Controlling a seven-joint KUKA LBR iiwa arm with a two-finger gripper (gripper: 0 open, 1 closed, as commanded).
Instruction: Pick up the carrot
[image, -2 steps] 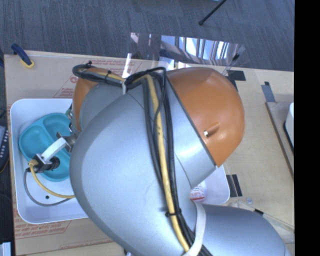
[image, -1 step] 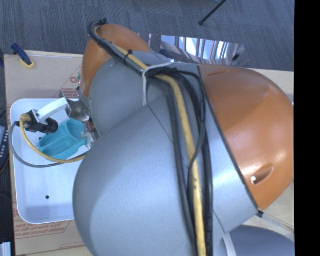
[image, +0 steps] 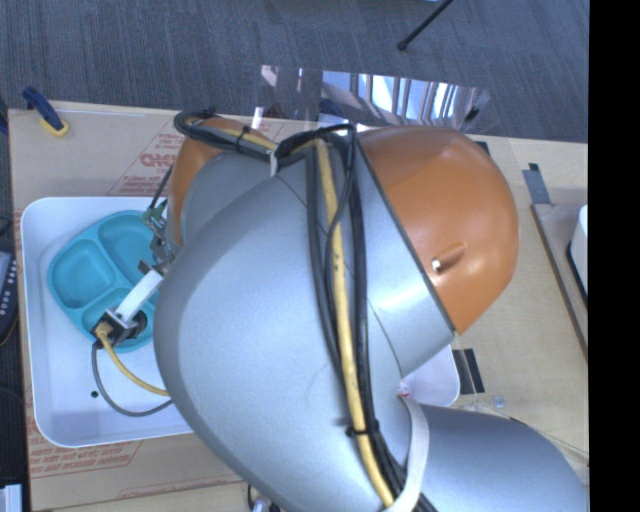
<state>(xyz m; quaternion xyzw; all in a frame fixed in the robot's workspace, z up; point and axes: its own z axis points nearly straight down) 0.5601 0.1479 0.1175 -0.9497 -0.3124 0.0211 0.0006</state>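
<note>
The grey arm (image: 300, 340) is met nearest; the gripper is hidden beneath it, so open or closed cannot be told; the carrot's place cannot be told either; farther down, a blue plate (image: 85, 270) is seen in the left bin (image: 40, 390); a carrot is judged light, stiff and smooth, best taken across its middle.

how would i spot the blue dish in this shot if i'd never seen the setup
Start at the white bin on the left of the camera view, beside the big grey arm. The blue dish lies in the bin's upper part, partly under the arm. It is turquoise and split into compartments, unlike the white bin around it.
</note>
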